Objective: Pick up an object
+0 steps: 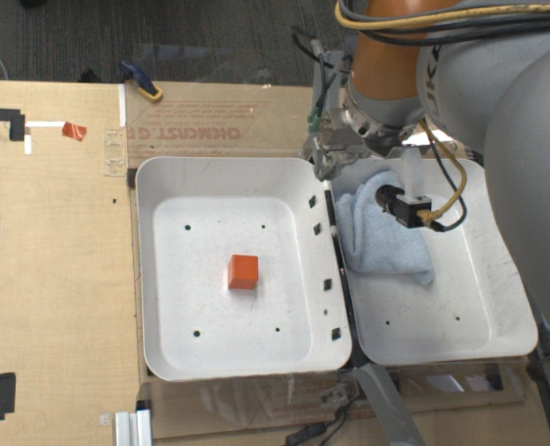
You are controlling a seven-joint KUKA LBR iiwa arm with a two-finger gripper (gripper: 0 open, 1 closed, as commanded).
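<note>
Orange cube (243,272) sits in left bin (163,249); blue cloth (377,240) in right bin (498,295); jaws' state cannot be told.

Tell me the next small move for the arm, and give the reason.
Probably a short descent onto the blue cloth. The gripper sits at the far left corner of the right bin, by the cloth's upper edge, with nothing seen between its fingers. The orange block lies alone in the left bin, farther off, so the cloth is the nearer target.
</note>
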